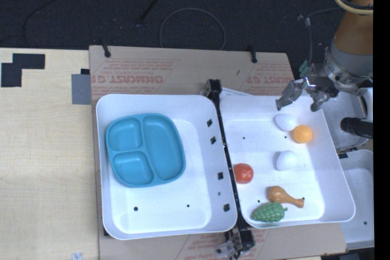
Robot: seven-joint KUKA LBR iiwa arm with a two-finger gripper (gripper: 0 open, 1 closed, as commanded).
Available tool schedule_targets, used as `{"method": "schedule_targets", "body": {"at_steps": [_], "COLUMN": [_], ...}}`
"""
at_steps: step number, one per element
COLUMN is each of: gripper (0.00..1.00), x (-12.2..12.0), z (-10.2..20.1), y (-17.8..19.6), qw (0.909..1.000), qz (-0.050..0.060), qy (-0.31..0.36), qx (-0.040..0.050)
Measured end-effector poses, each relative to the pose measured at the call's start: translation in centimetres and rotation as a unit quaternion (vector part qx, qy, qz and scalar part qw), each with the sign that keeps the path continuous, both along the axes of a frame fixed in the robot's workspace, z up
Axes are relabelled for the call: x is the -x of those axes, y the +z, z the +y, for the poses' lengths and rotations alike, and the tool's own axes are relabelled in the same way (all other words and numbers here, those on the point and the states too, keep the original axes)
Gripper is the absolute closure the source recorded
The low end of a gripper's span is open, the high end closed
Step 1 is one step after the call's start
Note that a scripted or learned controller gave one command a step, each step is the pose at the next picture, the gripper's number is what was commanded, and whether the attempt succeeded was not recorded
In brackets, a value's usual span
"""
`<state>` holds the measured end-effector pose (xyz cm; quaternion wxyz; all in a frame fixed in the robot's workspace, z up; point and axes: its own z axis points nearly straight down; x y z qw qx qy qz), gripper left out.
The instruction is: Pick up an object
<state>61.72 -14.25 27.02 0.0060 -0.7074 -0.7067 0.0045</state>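
Hanging over the far right corner of the right bin (pixel 341 192), the gripper (pixel 303 96) has its two fingers spread wide apart. Nothing sits between them. So the job of picking something up is not done yet, and I think it has hardly begun.

Just below the gripper, near the top of the right bin, lies a small white egg-shaped thing (pixel 284 122). An orange ball (pixel 302 134) sits right beside it, close enough that they may be touching. These two are the nearest things to the gripper, so one of them looks like the likely pick, but I cannot tell which.

A little lower in the same bin sits another white egg-shaped thing (pixel 285 161). To its left, near the middle wall, is a red tomato-like toy (pixel 243 173). Toward the front edge lies a brown toy drumstick (pixel 284 196), and just beside it a bumpy green toy (pixel 268 212) that looks like a bunch of grapes.

The left bin (pixel 201 216) holds a blue plate with three parts (pixel 145 150), lying flat.

What is left, I think: the gripper must come down over one thing, close on it, and lift it up. Every toy rests on the bin floor, so all of that is yet to do.
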Motion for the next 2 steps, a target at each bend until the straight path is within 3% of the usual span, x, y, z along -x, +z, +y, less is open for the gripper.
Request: {"method": "schedule_targets", "body": {"at_steps": [1, 2], "gripper": [0.0, 0.0], "x": [-0.2, -0.1], "z": [0.0, -0.6], "y": [0.8, -3.7], "qw": [1.0, 1.0], "qz": [-0.006, -0.005], "qy": [0.001, 0.0], "qx": [0.0008, 0.0008]}}
